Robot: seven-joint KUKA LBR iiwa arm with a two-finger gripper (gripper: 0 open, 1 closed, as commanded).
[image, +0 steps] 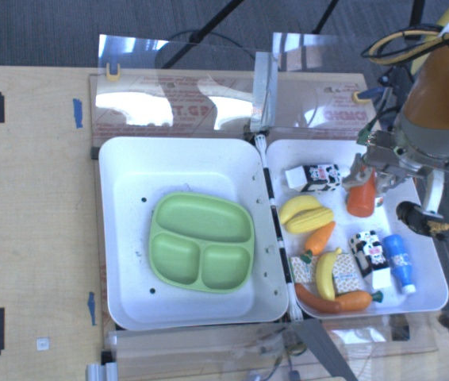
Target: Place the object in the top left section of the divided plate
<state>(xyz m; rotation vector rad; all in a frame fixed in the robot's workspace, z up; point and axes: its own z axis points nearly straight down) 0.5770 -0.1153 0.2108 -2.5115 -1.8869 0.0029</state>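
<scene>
Orange object [361, 200] pinched between the fingers of the gripper [365, 182], raised over the right bin [435, 280] beside toy milk cartons, bananas and carrots; green divided plate [201, 241] waiting in the left bin [121, 213].

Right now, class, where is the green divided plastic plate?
The green divided plastic plate lies in the left white bin, left of the yellow banana in the neighbouring right white bin.
</scene>
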